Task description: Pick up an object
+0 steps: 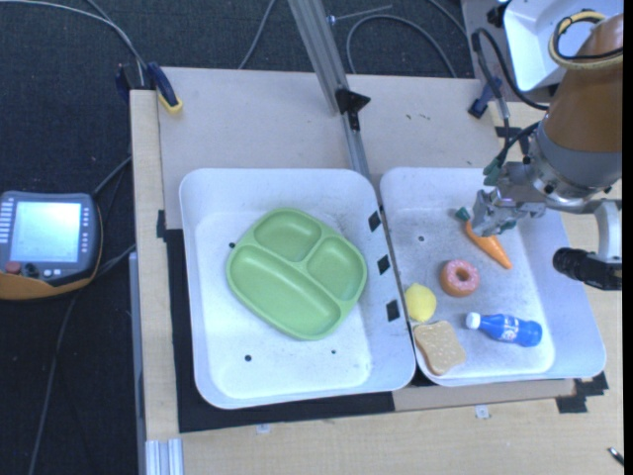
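In the right bin [564,356] lie an orange carrot [493,248], a pink-frosted donut [459,277], a yellow lemon [421,302], a slice of bread [439,347] and a blue bottle with a white cap [506,329]. My gripper [492,224] hangs down over the carrot's upper end, its tips right at the carrot. The grey wrist hides how the fingers stand and whether they touch the carrot.
The left bin [213,364] holds a green three-compartment plate [297,272]. A metal pole [326,43] rises from the bench behind the bins. A handheld pendant with a screen [46,240] sits off the bench at the left.
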You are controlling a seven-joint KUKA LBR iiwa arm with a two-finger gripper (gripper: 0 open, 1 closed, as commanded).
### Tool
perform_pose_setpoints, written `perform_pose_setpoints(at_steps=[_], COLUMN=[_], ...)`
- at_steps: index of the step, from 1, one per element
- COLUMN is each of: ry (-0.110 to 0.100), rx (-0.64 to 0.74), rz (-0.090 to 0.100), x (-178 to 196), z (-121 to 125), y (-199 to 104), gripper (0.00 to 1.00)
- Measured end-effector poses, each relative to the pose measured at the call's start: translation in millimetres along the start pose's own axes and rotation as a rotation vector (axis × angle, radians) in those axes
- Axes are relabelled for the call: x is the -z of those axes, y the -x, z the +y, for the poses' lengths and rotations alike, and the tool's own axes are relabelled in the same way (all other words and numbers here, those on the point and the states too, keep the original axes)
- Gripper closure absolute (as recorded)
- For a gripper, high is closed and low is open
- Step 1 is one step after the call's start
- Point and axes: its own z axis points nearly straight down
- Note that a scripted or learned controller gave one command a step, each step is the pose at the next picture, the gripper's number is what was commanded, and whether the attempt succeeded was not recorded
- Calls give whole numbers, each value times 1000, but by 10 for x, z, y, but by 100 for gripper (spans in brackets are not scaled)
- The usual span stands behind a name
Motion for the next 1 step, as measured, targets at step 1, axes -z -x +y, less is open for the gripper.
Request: perform_pose_setpoints(at_steps=[1], ry=[3], rx=[2], rz=[0], x=[22], z=[92], y=[-468], gripper=[100])
